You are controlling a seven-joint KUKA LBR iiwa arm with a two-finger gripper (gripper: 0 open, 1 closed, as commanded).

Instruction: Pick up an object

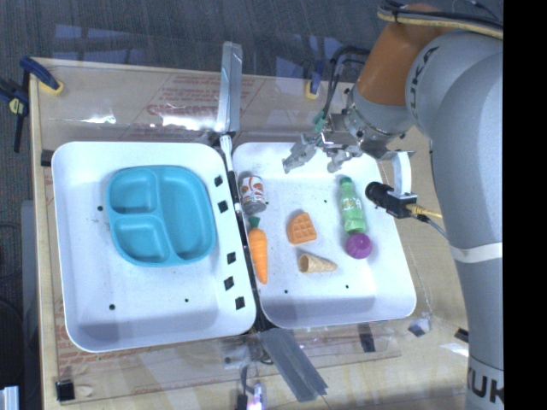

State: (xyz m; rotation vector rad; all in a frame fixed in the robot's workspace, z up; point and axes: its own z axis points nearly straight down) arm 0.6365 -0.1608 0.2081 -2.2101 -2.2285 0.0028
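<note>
The right bin (389,293) holds several small objects. A small can (251,193) lies at its left wall, with an orange carrot (258,254) below it. Toward the middle sit a waffle (301,227) and an ice-cream cone (316,263). A green bottle (350,205) lies on the right with a purple ball (359,246) just below it. My gripper (319,158) hangs over the bin's far edge, above and left of the bottle. It is open, its two fingers spread with nothing between them.
The left bin (77,297) holds a blue divided tray (161,213). A ridge with black clips (231,229) separates the two bins. A black cable plug (389,199) sticks out from the arm beside the bottle.
</note>
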